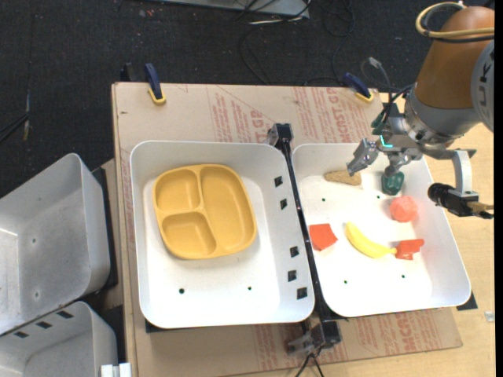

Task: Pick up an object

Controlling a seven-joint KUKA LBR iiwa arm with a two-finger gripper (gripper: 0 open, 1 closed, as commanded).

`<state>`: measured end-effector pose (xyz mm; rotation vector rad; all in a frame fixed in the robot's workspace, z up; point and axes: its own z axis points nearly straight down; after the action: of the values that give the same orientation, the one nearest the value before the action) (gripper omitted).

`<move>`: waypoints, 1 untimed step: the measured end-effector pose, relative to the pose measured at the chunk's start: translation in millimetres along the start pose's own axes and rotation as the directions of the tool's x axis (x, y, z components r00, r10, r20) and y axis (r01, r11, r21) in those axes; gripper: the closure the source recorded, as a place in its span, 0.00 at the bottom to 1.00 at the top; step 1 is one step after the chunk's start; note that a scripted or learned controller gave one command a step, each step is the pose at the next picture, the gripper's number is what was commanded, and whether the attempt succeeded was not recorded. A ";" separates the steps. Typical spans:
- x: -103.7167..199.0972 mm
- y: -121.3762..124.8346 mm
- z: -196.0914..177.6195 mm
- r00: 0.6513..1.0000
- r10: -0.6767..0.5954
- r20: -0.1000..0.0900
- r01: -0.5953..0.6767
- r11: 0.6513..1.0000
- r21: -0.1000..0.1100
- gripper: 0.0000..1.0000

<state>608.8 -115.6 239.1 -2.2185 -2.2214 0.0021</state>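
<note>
My gripper (380,163) hangs over the back of the right bin (440,289), open, its two fingers spread apart with nothing between them. One finger (362,157) is just above a flat tan piece (343,177). The other finger is right over a small teal object (392,183); whether they touch I cannot tell. In front of these lie a pink-red ball (404,209), a yellow banana (366,242), an orange-red block (322,236) and a small red piece (409,248).
The left bin (157,289) holds a yellow divided plate (204,210). A black divider (299,226) runs between the two bins. The arm's orange band (456,49) rises at the upper right. Grey tubs (47,226) stand left of the bench.
</note>
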 end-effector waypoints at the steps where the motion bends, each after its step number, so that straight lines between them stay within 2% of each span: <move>1: -0.1 0.5 -1.1 1.000 0.000 0.000 0.000 1.000 -0.002 0.00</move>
<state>609.3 -115.7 240.2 -2.2197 -2.2229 0.0000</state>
